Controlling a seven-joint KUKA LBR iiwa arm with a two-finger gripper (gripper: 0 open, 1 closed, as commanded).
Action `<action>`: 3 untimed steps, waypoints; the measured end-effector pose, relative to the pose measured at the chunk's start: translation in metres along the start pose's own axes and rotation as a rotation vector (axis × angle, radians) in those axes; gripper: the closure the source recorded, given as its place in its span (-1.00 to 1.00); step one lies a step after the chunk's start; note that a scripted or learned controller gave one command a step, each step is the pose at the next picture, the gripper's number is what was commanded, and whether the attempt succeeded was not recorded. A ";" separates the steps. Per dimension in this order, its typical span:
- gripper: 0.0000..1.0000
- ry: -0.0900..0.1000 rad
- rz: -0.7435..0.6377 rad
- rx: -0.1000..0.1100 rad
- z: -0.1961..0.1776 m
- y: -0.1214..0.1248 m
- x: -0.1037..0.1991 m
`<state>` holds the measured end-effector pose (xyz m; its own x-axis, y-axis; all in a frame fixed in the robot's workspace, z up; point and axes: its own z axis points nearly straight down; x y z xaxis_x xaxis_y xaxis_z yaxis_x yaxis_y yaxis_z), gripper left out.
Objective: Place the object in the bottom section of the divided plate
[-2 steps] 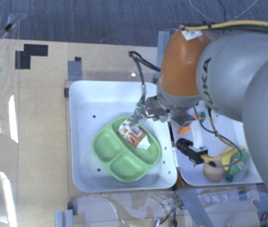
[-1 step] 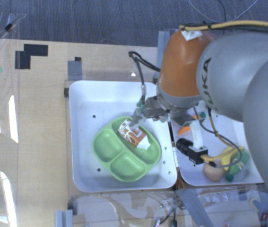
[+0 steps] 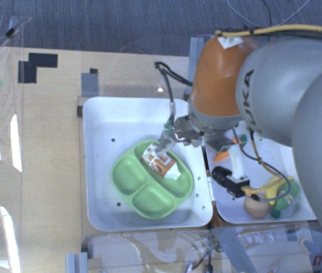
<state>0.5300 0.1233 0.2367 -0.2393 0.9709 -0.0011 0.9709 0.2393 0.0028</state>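
The divided plate [image 3: 149, 186] is smooth green plastic, rounded, with 3 moulded sections, and it sits in the left white bin [image 3: 101, 152]; a small carton [image 3: 161, 164], boxy, white with orange and brown print, lies tilted in the plate's upper right section, not in the bottom section nearest the camera; the gripper [image 3: 165, 142] comes down at the carton's upper end, and whether its tips are spread or pinching the carton cannot be told, since the metal parts blur together there. The arm's glossy orange band and matte grey shell bulk over the right bin [image 3: 229, 212] and hide most of it; what shows there is a black cylindrical thing [image 3: 229, 181], a tan egg-shaped object [image 3: 256, 207], a yellow banana-like piece [image 3: 274, 186], a green item [image 3: 283, 206] and an orange scrap [image 3: 222, 157], all crowded together; the bench is pale wood with black tape marks, its left part under glare streaks.
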 end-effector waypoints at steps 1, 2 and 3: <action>-1.00 0.000 0.000 0.000 0.000 0.000 0.000; -1.00 0.000 0.000 0.000 0.000 0.000 0.000; -1.00 0.000 0.000 0.000 0.000 0.000 0.000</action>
<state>0.5300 0.1233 0.2367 -0.2393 0.9709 -0.0011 0.9709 0.2393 0.0028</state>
